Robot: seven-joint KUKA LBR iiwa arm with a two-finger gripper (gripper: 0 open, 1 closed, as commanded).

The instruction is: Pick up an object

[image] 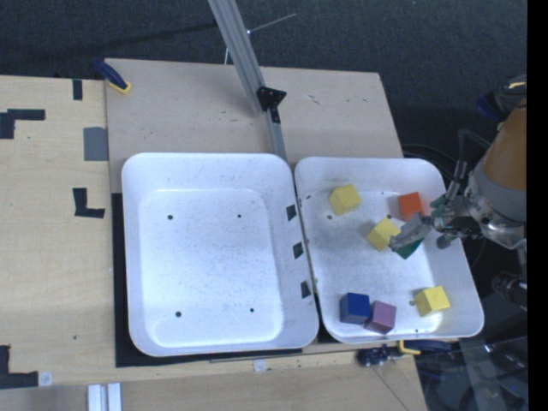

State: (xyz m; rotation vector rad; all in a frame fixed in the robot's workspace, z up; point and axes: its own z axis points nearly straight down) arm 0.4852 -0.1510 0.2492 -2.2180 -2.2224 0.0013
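Observation:
The right bin (454,268) holds several small blocks. Yellow blocks lie at the back (344,199), in the middle (382,233) and at the front right (431,300). An orange block (410,204) sits near the back right. At the front, a blue block (354,307) and a purple block (382,316) touch each other. My gripper (409,236) reaches in low from the right, with its tip just right of the middle yellow block. A dark green piece (409,248) shows right under the tip; whether it is gripped is unclear.
The left bin (137,229) lies beside the right one, their rims meeting in the middle. A slanted metal pole (244,45) rises behind the bins. The arm's wrist (501,195) hangs over the right bin's right rim.

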